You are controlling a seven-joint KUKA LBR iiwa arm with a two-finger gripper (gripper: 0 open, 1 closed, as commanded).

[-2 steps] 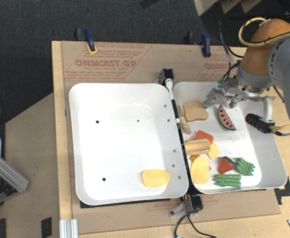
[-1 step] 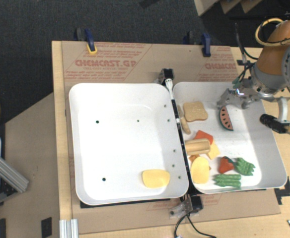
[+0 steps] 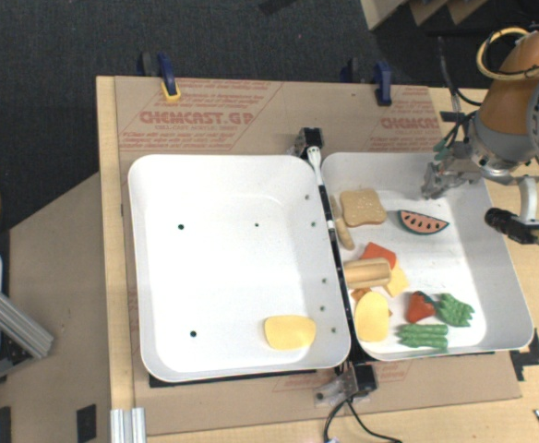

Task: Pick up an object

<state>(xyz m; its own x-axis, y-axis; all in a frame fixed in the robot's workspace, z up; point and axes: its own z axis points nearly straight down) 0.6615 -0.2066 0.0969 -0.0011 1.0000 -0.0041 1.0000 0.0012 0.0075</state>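
My gripper [image 3: 433,187] hangs over the far right part of the right bin [image 3: 491,275], just above and right of the watermelon slice [image 3: 424,221]; nothing shows between its fingers. A slice of toast [image 3: 363,208] lies at the bin's far left. Below it are a hot dog bun [image 3: 367,272], an orange piece [image 3: 379,254], a yellow piece [image 3: 373,318], a red strawberry-like piece [image 3: 419,307] and green vegetables [image 3: 436,326]. In the left bin [image 3: 223,257] a yellow piece [image 3: 290,332] rests near the front right corner.
The two bins meet along a raised rim [image 3: 329,238] in the middle. Blue clamps [image 3: 167,72] [image 3: 381,79] hold the cardboard sheet at the back. The arm's grey and orange body [image 3: 519,100] stands at the right edge.
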